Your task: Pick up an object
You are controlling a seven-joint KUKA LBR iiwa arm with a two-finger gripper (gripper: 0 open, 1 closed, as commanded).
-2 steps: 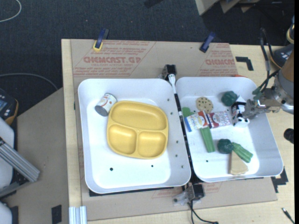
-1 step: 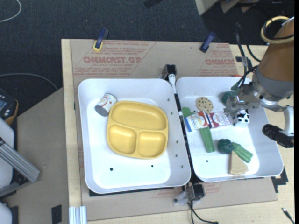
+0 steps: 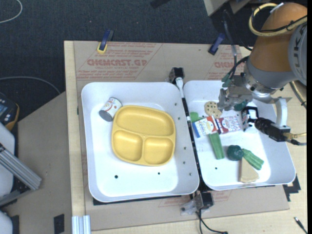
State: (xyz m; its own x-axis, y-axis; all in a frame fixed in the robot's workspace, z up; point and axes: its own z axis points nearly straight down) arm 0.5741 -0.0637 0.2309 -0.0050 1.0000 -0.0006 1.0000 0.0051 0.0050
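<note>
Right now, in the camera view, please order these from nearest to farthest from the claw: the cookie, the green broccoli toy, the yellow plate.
From the claw:
1. Cookie, just beside it, right bin.
2. Green broccoli toy, right bin, nearer the front.
3. Yellow plate, left bin.

arm: grey links | orange band above wrist | yellow cable loop | metal wrist hardware
</note>
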